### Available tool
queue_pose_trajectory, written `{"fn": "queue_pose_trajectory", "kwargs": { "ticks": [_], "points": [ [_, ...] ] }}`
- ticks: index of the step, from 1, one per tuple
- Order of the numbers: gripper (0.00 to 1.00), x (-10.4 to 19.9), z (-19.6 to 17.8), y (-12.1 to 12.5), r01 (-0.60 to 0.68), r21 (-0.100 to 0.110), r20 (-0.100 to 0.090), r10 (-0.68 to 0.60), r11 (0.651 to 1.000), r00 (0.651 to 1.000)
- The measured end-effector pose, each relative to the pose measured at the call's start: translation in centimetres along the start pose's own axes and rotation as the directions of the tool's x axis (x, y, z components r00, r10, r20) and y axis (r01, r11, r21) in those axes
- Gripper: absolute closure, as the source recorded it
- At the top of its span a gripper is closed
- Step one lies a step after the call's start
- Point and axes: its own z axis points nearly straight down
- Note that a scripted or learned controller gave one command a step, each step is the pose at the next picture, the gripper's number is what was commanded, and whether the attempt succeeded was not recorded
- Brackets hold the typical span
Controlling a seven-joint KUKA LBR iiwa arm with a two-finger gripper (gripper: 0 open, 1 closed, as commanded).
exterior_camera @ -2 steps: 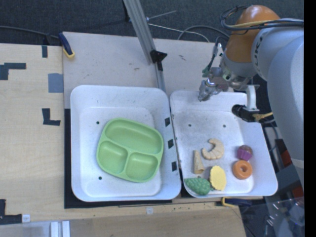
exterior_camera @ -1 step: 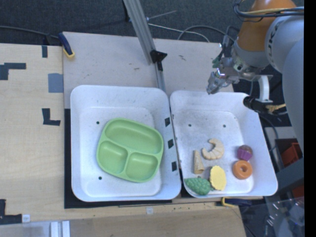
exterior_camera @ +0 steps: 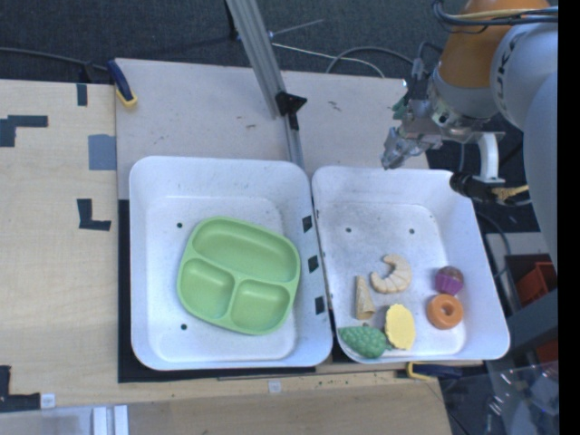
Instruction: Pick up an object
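The arm has smooth grey casing with a rounded orange band above the wrist, black cables looping over it, and a dark metallic gripper.

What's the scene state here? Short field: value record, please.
hand: above the far rim of the right bin, holding nothing visible
right bin: croissant, purple piece, orange ring, yellow piece, green leafy piece, tan stick
left bin: green divided plate
items location: clustered at near side of right bin

left bin: divided plate | right bin: croissant, toy foods along front edge
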Motion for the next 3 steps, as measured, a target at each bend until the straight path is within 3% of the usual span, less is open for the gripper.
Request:
{"fn": "queue_pose_trajectory", "kwargs": {
  "ticks": [3],
  "points": [
    [1.00, 12.4, -0.4, -8.6, 0.004, 0.004, -0.002, -0.004, 1.000, 1.000]
  ]
}}
